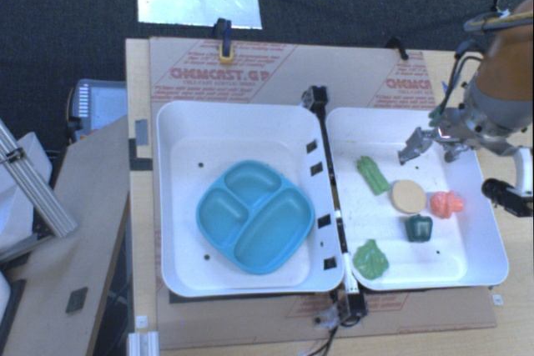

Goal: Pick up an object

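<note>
White plastic makes up both shallow bins, which sit side by side on a cardboard sheet printed with red lettering that covers the surface. The left bin holds a light blue divided plate with three compartments, lying slightly toward the near side. The right bin carries all the small things. A long green piece, like a pickle or bean pod, lies at a slant near the middle of that bin. Just beside it, toward the right, is a round tan disc, and touching or nearly touching the disc on its right is a pink-orange lump. Just in front of the disc stands a dark green pepper-like piece. Nearer the front left corner of the bin is a leafy, lighter green piece, well apart from the others.

From where I stand, the grey arm with its orange band comes in from the right and hangs over the far right part of the right bin. The gripper points down and leftward above the bin floor, behind the tan disc and to the right of the long green piece, touching neither. I see nothing between its fingers, and I cannot tell how far apart they stand from this angle.

A black clip sits at the far end where the two bins meet.
</note>
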